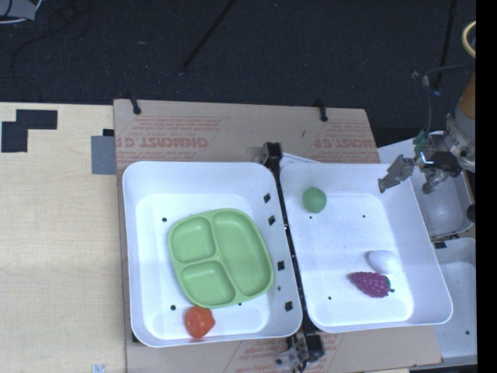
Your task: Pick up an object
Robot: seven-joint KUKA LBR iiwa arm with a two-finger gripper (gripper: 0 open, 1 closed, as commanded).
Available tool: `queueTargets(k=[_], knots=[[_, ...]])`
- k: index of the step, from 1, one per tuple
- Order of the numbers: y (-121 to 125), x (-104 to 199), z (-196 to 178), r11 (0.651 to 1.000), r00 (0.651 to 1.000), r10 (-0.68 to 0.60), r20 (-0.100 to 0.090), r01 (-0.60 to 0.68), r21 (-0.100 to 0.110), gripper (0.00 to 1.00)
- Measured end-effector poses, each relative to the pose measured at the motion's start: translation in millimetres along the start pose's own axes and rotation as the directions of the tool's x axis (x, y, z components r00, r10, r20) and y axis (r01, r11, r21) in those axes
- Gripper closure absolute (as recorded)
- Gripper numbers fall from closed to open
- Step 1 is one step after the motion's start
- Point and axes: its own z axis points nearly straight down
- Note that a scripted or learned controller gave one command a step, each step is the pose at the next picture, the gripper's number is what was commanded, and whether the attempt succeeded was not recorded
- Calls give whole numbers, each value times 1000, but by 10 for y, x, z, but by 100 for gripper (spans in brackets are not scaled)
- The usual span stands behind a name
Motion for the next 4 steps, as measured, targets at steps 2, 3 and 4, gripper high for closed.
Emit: queueTargets(k=[2, 3, 4], knots=[[-26, 9, 374, 1000, 1000, -2, 1, 2, -7, 0], [-75, -52, 981, 1000, 1000, -2, 0, 2, -5, 0], [26, -51, 1496, 1000, 1000, -3, 1, 3, -8, 0]])
